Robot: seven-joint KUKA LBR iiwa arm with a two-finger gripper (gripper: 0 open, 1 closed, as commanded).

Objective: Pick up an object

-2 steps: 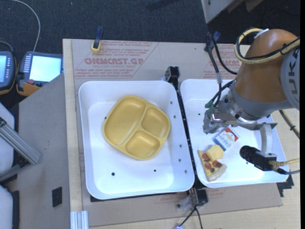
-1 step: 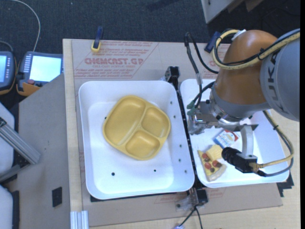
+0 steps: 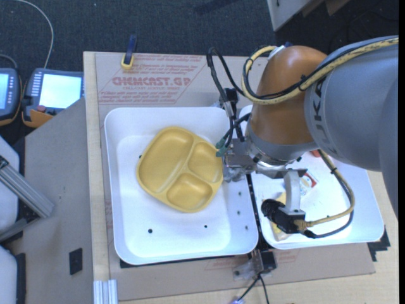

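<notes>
**Closing on the plate rim: slip risk**

Yellow three-compartment plastic plate (image 3: 179,168) lies flat in the shallow white bin (image 3: 120,170) beneath it. Gripper (image 3: 228,160) sits at the plate's right edge. I cannot tell whether the claw is released or clenched. Likely trouble is that the thin, sloped rim slides free, or that an off-centre hold tilts the wide plate and drops it.

floor (image 3: 158,18): dark grey carpet | bench (image 3: 190,87): tan board | left: lit screen (image 3: 60,88)
</notes>
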